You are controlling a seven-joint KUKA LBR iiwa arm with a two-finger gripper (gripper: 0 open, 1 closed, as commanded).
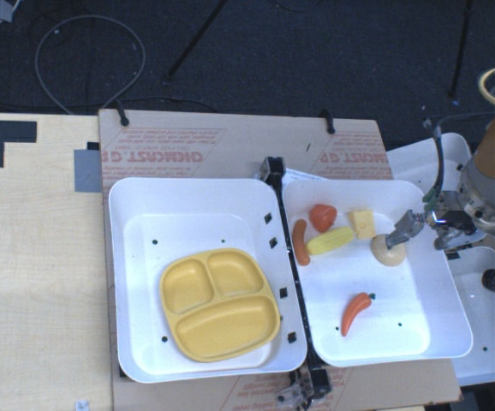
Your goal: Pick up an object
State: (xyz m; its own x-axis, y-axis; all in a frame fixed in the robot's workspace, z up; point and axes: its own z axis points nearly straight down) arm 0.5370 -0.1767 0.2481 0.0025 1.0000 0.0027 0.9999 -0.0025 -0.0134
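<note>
The right bin (419, 336) holds several toy foods. A red tomato-like piece (322, 217), a yellow corn cob (330, 241) and a reddish sausage (300, 241) lie near its left wall. A pale yellow cheese block (363, 223) sits further right. A tan round piece (390, 253) lies by the right wall, and an orange chili with a green stem (356, 312) rests lower in the middle. My gripper (419, 232) hangs over the bin's right edge, just above and right of the tan piece. Nothing visibly sits in its grasp.
The left bin (145, 212) carries a yellow compartment plate (220, 303). A black divider (286, 264) with clips runs between the bins. Cardboard lies under both bins, a wooden bench top to the left, white hardware to the right.
</note>
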